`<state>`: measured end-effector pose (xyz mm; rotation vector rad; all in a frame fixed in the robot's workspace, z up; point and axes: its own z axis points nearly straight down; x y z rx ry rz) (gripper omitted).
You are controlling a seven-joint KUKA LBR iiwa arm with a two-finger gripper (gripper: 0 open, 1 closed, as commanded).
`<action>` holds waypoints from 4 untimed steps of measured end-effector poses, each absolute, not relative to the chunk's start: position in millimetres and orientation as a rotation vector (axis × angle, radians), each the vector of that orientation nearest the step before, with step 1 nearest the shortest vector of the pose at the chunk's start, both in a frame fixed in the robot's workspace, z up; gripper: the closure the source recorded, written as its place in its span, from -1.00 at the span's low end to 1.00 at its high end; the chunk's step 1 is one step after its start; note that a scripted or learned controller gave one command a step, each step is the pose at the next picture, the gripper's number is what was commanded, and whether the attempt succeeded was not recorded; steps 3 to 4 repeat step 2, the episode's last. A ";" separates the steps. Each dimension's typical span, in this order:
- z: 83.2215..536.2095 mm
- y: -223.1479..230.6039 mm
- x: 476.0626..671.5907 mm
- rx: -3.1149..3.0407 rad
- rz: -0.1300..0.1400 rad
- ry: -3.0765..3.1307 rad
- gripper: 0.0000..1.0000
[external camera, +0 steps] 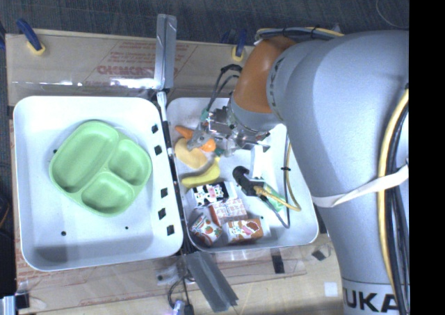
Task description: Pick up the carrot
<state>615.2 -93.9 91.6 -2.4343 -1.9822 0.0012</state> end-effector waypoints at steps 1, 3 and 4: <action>101.3 -93.5 615.3 -2.429 0.002 -1.985 1.00; 239.1 -12.6 656.6 -2.409 0.002 -2.015 1.00; 239.1 -12.6 656.6 -2.409 0.002 -2.015 1.00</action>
